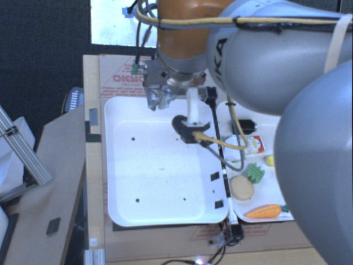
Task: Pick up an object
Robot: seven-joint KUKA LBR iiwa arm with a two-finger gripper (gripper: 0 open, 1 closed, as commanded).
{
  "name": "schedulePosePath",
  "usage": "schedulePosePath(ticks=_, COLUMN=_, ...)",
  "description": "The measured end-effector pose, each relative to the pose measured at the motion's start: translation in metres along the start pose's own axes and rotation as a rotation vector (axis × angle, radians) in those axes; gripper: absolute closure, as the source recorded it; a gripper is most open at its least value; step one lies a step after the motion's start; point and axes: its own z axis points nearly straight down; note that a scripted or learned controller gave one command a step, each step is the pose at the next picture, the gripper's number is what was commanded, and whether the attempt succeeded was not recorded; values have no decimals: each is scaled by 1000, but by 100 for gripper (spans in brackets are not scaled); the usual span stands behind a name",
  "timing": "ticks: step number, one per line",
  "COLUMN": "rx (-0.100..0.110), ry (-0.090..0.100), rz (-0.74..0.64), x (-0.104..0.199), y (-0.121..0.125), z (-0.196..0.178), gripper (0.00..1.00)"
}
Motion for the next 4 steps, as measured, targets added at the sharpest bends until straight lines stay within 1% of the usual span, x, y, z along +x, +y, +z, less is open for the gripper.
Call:
schedulePosePath(ticks=1, rx=-4, ry=0, rz=9, x=-32, y=-29, z=-10, gripper=100)
schedulePosePath(ticks=2, rx=-8, ry=2, rz=4, x=-31, y=-27, z=-21, gripper=100)
schedulePosePath(ticks=3, rx=-11, ry=2, rz=2, x=10, y=13, z=-32, gripper=100)
schedulePosePath(ticks=4, rx=-25, ry=8, rz=2, x=9, y=-5, z=-234, gripper=100)
